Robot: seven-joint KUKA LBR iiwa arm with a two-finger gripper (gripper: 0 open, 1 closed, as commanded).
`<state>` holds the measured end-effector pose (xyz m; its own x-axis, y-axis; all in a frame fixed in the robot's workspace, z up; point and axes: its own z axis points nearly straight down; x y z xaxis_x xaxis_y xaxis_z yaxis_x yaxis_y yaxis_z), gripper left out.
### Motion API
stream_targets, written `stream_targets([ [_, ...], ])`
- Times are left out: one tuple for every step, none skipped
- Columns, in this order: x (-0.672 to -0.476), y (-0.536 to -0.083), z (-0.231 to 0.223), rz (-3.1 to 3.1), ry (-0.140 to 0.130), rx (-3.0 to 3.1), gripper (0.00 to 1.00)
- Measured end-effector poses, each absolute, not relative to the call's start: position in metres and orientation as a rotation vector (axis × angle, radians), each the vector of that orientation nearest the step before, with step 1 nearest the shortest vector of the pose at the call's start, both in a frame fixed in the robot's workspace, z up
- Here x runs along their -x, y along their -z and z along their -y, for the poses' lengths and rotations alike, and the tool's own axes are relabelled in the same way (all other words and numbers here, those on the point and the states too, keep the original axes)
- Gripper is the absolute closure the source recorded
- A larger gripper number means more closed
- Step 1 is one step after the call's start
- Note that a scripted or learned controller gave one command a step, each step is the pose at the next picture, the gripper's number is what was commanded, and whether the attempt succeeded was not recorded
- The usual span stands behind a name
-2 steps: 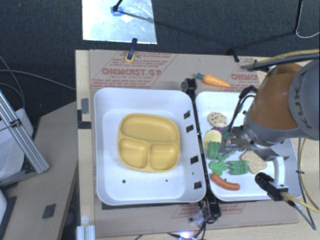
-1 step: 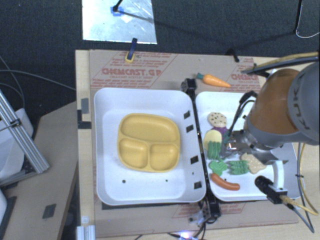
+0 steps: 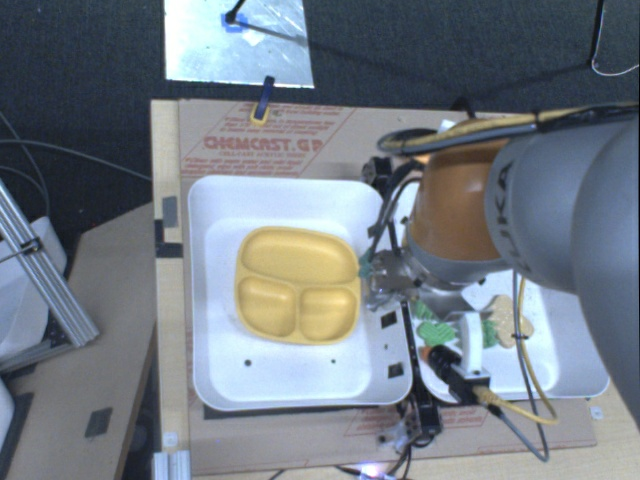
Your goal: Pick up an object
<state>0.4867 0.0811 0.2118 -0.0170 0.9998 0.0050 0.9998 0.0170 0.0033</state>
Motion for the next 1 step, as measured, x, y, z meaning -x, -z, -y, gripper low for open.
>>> stream_targets([
  [-0.4877, -0.2213, -0.0733, 2.231, 0.004, 2.214, 1.0],
])
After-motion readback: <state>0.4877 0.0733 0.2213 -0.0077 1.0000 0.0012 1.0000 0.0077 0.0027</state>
